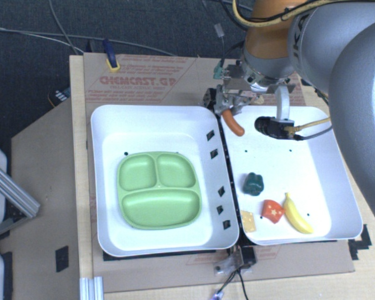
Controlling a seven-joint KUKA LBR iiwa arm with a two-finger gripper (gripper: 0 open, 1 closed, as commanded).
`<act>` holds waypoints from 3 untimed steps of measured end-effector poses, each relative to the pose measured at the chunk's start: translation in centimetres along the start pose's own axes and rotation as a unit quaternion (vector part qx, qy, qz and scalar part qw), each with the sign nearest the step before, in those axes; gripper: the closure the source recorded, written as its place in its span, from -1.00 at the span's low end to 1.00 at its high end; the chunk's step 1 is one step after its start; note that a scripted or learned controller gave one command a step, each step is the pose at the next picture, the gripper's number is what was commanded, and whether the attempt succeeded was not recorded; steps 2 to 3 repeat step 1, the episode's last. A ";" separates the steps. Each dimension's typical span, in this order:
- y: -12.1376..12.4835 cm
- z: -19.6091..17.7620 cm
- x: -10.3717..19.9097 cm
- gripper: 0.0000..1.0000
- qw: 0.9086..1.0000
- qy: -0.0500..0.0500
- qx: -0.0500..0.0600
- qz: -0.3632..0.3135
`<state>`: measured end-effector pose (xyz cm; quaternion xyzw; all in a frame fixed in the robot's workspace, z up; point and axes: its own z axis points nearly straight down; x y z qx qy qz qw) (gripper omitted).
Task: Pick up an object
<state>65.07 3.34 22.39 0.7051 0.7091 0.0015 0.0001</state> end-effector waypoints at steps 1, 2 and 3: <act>0.9 -1.1 5.1 1.00 1.000 0.000 0.000 -0.001; 0.9 -1.1 5.1 1.00 1.000 0.000 0.000 -0.001; 0.9 -1.1 5.1 1.00 1.000 0.000 0.000 -0.001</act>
